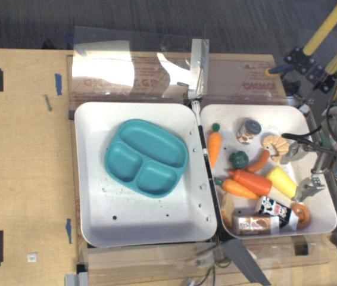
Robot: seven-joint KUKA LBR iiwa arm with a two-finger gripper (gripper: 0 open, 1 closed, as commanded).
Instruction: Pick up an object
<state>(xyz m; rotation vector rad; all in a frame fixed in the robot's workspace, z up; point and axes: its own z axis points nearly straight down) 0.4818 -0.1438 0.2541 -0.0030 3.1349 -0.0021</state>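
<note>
Gripper [309, 170] fingers are seen spread apart over the right bin's [320, 225] right edge, nothing held between them. One fingertip lies just beside the yellow toy [282, 182] (a corn or banana shape), with the orange carrot [214, 147] further left.

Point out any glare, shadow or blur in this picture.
Camera view: strong glare on the clear panel behind the left bin; soft shadow under the teal plate; toys in the right bin fairly sharp; arm parts at the right edge blurred.
</note>
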